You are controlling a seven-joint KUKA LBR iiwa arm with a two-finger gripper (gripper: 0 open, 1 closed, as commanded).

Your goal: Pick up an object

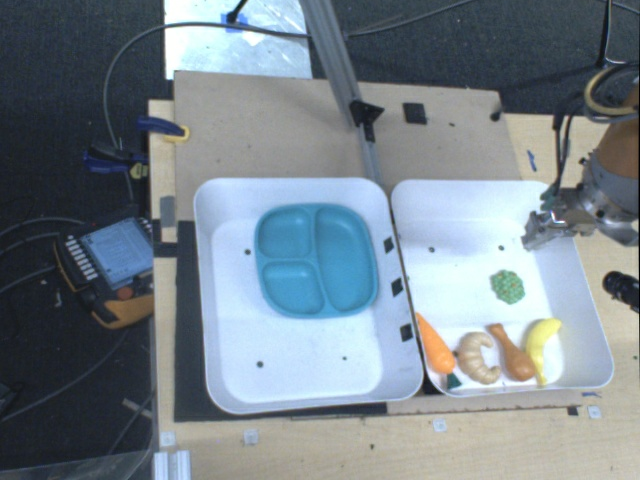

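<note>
While gripper hovers, broccoli lies below-left, apart.

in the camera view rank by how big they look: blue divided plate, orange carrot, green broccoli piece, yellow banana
1. Blue divided plastic plate, by far the largest.
2. Orange toy carrot and yellow toy banana: they look alike in size, too close to rank.
3. Green toy broccoli piece, the smallest.
</note>
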